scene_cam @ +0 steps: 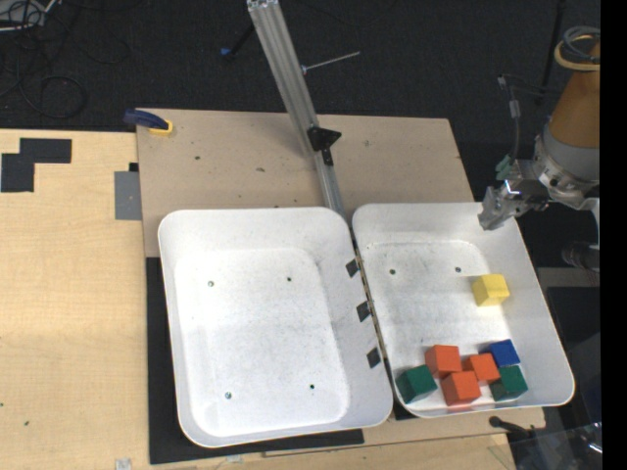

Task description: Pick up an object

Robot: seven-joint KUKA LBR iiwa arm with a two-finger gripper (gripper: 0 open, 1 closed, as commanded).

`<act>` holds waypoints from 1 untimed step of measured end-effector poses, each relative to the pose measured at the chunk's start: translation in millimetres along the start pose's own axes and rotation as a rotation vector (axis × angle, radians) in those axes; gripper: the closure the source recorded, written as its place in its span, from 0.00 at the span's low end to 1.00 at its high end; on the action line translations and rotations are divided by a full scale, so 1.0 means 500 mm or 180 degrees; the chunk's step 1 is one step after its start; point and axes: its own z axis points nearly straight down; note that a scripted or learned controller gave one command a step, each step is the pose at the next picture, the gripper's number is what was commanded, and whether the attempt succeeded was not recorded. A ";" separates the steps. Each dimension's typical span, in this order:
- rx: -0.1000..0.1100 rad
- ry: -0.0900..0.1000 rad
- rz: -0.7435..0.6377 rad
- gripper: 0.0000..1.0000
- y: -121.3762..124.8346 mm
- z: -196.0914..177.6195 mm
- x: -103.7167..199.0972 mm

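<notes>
Over the far right corner of the right bin (549, 292), the pincer (493, 210) hangs at the end of the grey arm (573, 125), a small metallic block against the dark surround; whether its tips are apart or together I cannot tell at this size. Both bins are shallow white trays with rounded corners and a faintly speckled, scuffed floor. The left bin (196, 262) shows a few small dark dots on its floor. Inside the right bin, a yellow cube (491, 289) sits alone near the right wall, well apart from a tight cluster at the near end: three orange blocks (460, 372), two green blocks (415, 382) at the cluster's left and right ends, and a blue block (505, 352) behind the right-hand ones. All look matte and hard-edged. A ribbed aluminium rail (290, 84) slants across the pale wooden counter (225, 160) toward the seam between the bins.
</notes>
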 end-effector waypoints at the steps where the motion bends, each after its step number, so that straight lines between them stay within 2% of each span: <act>1: 0.0014 0.0010 -0.0004 1.00 -0.043 -0.019 0.109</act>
